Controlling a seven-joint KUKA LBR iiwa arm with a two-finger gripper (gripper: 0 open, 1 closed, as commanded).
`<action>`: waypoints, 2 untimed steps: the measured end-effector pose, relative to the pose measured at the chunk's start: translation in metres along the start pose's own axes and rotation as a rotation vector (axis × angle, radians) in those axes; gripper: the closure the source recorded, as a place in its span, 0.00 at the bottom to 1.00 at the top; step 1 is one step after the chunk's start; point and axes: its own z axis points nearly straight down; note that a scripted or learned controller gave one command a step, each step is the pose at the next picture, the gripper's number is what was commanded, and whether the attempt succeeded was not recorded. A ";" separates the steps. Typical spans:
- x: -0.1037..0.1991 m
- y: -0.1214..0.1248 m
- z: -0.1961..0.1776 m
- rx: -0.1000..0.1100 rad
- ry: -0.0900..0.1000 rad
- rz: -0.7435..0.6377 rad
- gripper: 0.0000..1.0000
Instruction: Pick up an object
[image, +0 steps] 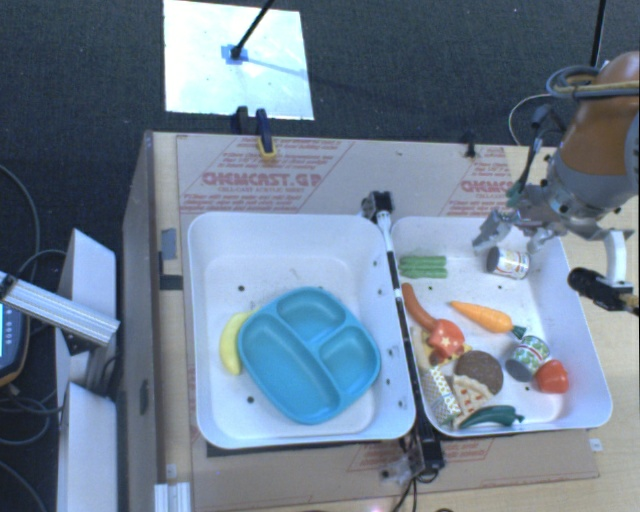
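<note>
My gripper (514, 234) hangs over the far right corner of the right bin (590, 400), its two fingers spread open. A small silver can (508, 263) with a red label lies on the bin floor just below the fingertips, not between them. Farther down the same bin lie an orange carrot (480, 316), a red chili (419, 306), a red pepper (446, 338), a brown round cookie (479, 371), a second small can (527, 352) and a red tomato (552, 376).
Green beans (423, 266) rest near the divider. A pizza slice (476, 416) and a green pepper (503, 414) lie at the right bin's front. The left bin (200, 300) holds a blue divided plate (308, 352) and a banana (231, 343).
</note>
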 end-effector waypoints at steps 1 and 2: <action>-0.001 -0.087 0.031 0.002 0.000 0.002 0.00; -0.002 0.001 0.102 0.001 0.000 0.000 0.00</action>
